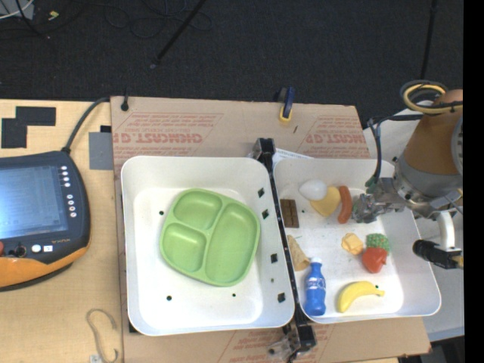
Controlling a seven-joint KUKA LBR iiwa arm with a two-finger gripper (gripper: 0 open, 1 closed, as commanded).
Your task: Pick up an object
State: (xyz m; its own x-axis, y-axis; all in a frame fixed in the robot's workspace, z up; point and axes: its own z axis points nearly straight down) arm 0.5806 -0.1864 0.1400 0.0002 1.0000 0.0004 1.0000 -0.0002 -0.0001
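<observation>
The fingers' state cannot be told in the camera view: the gripper [366, 207] is a dark, blurred mass low over the right bin [423, 297], and nothing can be made out between its tips. Just left of it lies a red sausage [345, 203], touching or nearly so, with a yellow wedge [327, 202] and a white egg [311, 190] further left. Below the gripper sit a small yellow piece [352, 243], a green-topped strawberry [375, 252] and a banana [357, 295]. Lower left stand a blue bottle [314, 287] and a tan slice [297, 252]; a brown bar [289, 212] lies by the bin's left wall. Well to the left, the left bin [144, 293] holds a green divided plate [209, 237], tilted.
</observation>
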